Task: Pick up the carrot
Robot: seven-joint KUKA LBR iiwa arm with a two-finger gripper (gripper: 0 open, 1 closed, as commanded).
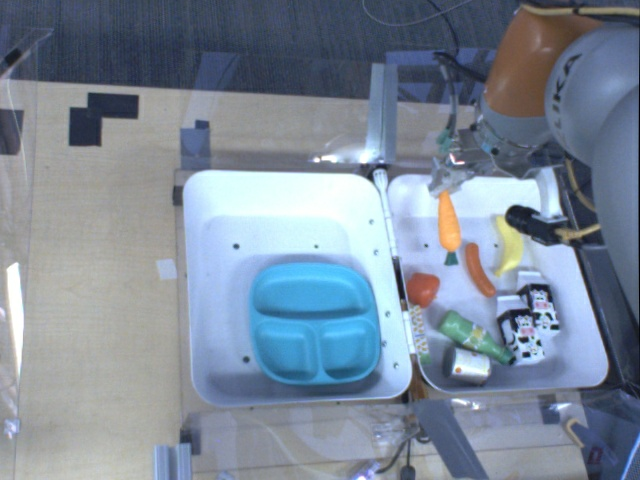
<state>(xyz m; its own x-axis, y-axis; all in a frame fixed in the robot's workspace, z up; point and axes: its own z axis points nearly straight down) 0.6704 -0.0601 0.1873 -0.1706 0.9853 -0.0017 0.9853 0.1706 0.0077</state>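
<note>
Orange carrot [449, 223] hangs, seemingly gripped, by gripper [444, 180] above sausage [479, 269].

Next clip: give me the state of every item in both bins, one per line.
carrot: hanging upright from the tool
blue tray: flat in left bin
banana: lying flat
sausage: lying flat
tomato: resting
green bottle: on its side
can: on its side

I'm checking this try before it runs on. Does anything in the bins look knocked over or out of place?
A silver can lies on its side at the right bin's near edge, against a green bottle that is also lying down. The carrot hangs tip-up just under the gripper.
</note>
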